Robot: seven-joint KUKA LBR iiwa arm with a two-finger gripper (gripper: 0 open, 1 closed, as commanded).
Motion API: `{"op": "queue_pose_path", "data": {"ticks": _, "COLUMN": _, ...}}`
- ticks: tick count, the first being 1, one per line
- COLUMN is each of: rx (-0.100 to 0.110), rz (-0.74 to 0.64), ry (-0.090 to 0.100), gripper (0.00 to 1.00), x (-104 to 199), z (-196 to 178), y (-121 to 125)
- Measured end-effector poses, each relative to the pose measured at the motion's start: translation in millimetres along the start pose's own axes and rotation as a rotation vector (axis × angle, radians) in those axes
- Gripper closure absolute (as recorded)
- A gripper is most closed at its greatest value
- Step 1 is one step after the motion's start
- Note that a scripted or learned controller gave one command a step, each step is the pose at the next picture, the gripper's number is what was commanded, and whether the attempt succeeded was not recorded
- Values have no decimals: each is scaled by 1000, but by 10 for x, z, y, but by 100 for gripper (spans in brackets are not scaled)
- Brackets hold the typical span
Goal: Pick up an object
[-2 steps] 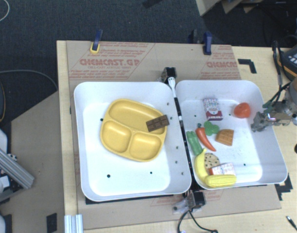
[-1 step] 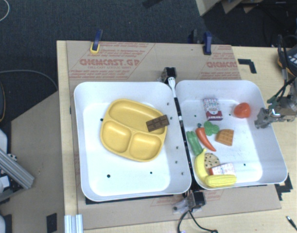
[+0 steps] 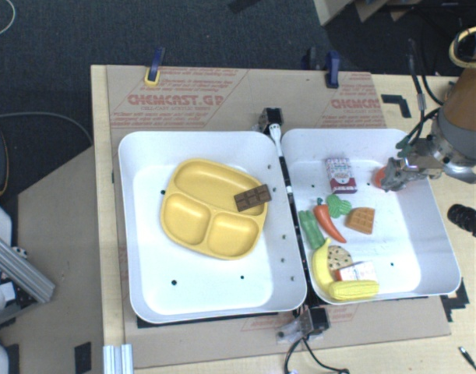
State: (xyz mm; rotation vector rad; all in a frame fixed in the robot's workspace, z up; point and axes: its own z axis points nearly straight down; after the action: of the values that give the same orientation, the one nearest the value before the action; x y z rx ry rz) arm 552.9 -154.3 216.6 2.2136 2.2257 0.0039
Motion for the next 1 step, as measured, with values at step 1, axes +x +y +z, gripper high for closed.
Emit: {"op": "queue_pose_path", "data": {"ticks": 1, "rx": 0, "rz": -1, "ry": 1, "gripper": 100, "x": 490, "z": 47, "y": 247}}
